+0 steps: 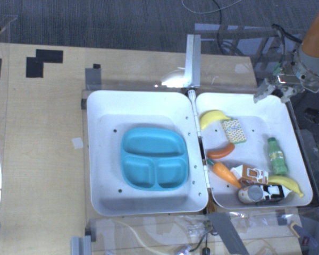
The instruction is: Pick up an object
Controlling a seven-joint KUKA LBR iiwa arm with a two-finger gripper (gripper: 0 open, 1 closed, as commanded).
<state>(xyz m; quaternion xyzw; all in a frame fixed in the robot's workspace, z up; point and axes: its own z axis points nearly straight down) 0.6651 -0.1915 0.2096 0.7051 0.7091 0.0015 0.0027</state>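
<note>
- The right bin [287, 122] has bare white floor in its middle.
- The gripper [271, 89] hangs over its top rim, holding nothing; I cannot tell how open it is.
- The green bottle [277, 155] lies near the right wall.

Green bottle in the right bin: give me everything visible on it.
The green bottle is small, plastic-looking, with a darker green cap at its far end and a paler label band around the middle. It lies on its side on the floor of the right bin, near the right wall, long axis running roughly front to back. Its near end meets or overlaps the yellow banana; actual contact is unclear. The gripper is off beyond the bin's far right corner.
</note>
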